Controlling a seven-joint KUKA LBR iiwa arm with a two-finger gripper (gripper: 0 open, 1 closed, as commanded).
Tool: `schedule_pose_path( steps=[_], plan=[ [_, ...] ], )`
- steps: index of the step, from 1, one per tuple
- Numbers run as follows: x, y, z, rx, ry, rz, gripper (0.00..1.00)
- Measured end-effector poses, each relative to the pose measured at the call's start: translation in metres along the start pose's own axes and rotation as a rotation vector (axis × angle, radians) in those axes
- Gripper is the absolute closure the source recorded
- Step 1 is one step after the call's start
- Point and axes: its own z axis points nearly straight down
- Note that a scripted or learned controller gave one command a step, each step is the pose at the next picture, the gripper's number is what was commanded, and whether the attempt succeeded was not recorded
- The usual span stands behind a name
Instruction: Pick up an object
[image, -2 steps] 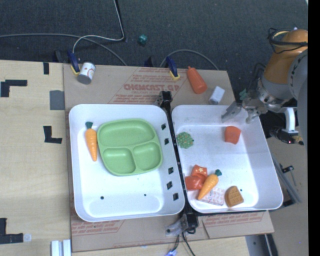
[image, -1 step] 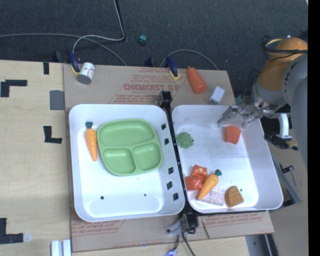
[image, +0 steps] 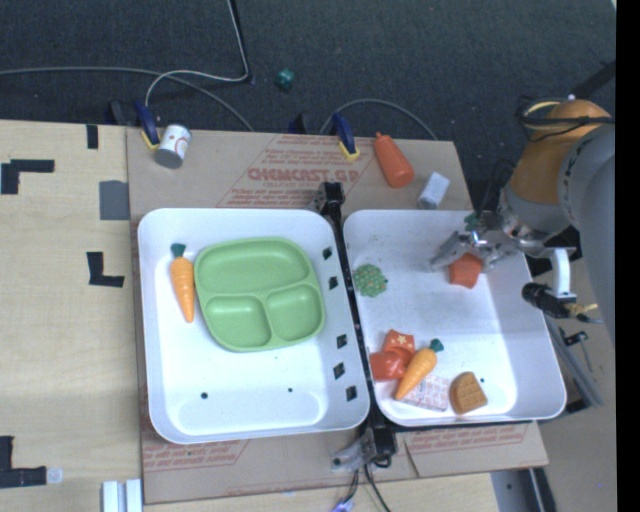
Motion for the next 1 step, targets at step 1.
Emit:
schedule_pose_path(
  steps=[1],
  plan=[
    [0.0008,0.0004,-0.0100,-0.001,0.000,-0.001,1.00]
  ],
)
